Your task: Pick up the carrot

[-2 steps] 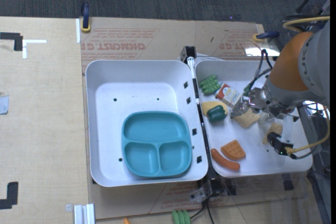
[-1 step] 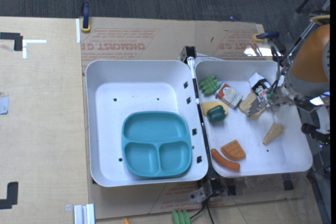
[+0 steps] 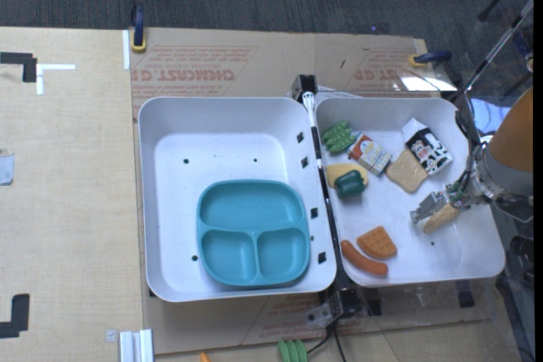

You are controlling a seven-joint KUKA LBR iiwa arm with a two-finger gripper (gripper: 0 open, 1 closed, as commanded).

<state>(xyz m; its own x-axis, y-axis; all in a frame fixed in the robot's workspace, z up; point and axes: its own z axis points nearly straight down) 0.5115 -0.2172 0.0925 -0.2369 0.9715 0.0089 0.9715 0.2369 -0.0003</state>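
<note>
The worktop (image 3: 68, 208) is pale wood, with a brown cardboard sheet (image 3: 229, 64) under both bins; the sheet carries red mirrored print that cannot be read.

The left bin (image 3: 161, 131) holds a teal three-compartment plate (image 3: 253, 231).

The right bin (image 3: 475, 254) holds the remaining items. The arm (image 3: 516, 144) enters from the right edge. The gripper (image 3: 434, 212) sits low over the right half of this bin, just beside a tan block; whether its jaws are wide or narrow cannot be told.

A bread slice (image 3: 406, 171) lies next to a black-and-white carton (image 3: 427, 150) and a red-and-white carton (image 3: 370, 153); their labels are too small to read. A yellow-and-green pepper (image 3: 349, 181) lies near the divider.

An orange wedge, presumably the carrot (image 3: 377, 242), lies at the bin's front, just beside a sausage (image 3: 364, 258) and well apart from the gripper.
</note>
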